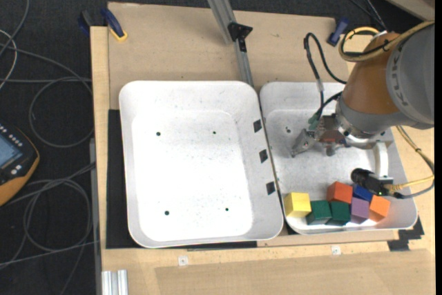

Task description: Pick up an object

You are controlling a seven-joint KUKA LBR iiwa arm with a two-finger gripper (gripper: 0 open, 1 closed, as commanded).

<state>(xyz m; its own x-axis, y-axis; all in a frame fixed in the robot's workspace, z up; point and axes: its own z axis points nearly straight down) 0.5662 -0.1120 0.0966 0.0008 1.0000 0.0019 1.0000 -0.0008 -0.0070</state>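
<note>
Several coloured blocks lie along the front edge of the right bin: a yellow cube, two green cubes, a red-orange block, a purple block, a blue block and an orange one. My gripper hangs over the middle of the right bin, behind the blocks and apart from them. Its fingers stand open with nothing between them.
The left bin sits beside the right one, with black clips on the shared rim. A metal pole slants up from the back of the bench. Cables run behind the arm's orange band.
</note>
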